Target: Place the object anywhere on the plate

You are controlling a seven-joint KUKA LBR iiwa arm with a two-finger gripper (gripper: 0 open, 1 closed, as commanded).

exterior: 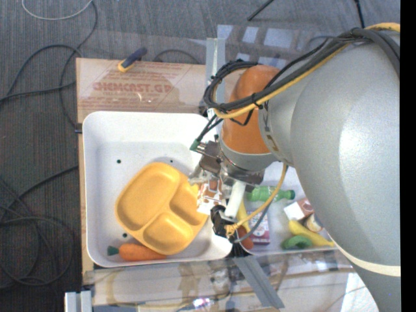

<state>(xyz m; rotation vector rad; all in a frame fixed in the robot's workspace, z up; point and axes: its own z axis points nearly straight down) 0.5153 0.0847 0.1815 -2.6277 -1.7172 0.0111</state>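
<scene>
yellow plastic, moulded into a divided plate with three shallow compartments, lies tilted in the left white bin, its right edge close to the wall shared with the right white bin; that position probably suits an arm reaching in from the right, since the nearest compartment is just under the wrist. none of the plate's compartments has anything in it. an orange carrot-shaped toy lies on the bin floor just beside the plate's lower edge, touching or nearly touching it, so it is not on the plate. the gripper hangs over the divide between the bins, at the plate's right rim, and whether its fingers are parted or clenched, or grasping anything, i cannot tell, as cables and the wrist body hide them. which thing is meant to go on the plate is therefore unclear. the right bin holds a green bottle-shaped toy, a yellow banana-shaped toy, a curved green piece and a small pink-labelled carton, all crowded near the arm.
</scene>
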